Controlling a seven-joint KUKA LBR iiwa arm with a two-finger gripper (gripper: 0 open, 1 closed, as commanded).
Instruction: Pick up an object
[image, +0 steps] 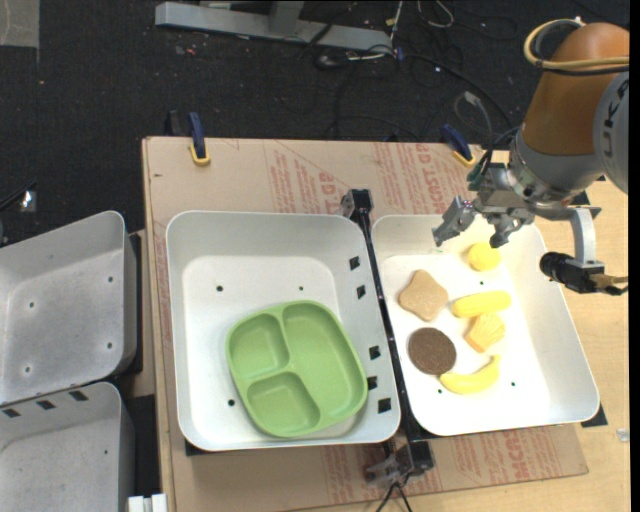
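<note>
Nearest the lens, the tool (480, 222) is hanging above the far end of the right bin (575, 400), its two fingers (447, 226) spreading open and gripping nothing. It is poised just beside a small round yellow piece (484, 256), probably the nearest candidate for a grasp. Lying loose beyond it, toward the bin's near end, are a tan toast-shaped piece (424, 295), a long yellow piece (481, 303), a ridged yellow block (485, 331), a brown disc (432, 351) and a yellow banana (470, 378), spaced so the fingers can likely straddle one. Sitting in the left bin (190, 300) is a green divided tray (294, 367). Both bins are resting on the desk (260, 170).
</note>
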